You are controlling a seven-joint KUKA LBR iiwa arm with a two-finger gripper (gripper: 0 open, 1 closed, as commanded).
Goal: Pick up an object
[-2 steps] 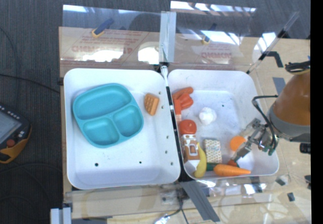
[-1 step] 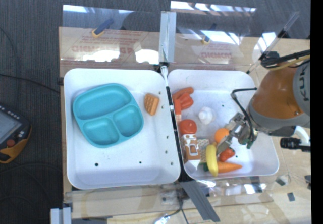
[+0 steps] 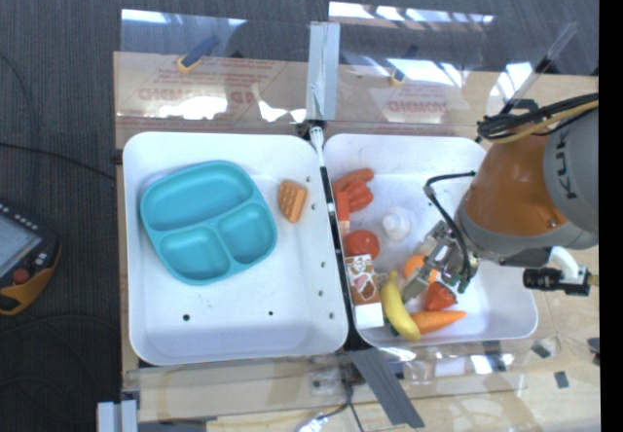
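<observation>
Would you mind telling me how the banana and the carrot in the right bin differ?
The banana is yellow; the carrot is orange. The banana is curved and thicker; the carrot is straighter and tapers to a point. The banana runs roughly along the bin's depth, while the carrot lies across it. Both rest at the near edge of the right bin, by the gripper.

The counter carries 2 white bins: the left bin [image 3: 195, 323] and the right bin [image 3: 506, 313]. The left one holds 1 teal divided tray [image 3: 206, 220] and 1 small orange piece [image 3: 292, 199]. The right one holds 1 banana [image 3: 397, 308], 1 carrot [image 3: 438, 320], 1 tomato [image 3: 361, 243], 1 small carton [image 3: 362, 278], 1 pale round item [image 3: 395, 224] and 1 red-orange bunch [image 3: 352, 191]
</observation>
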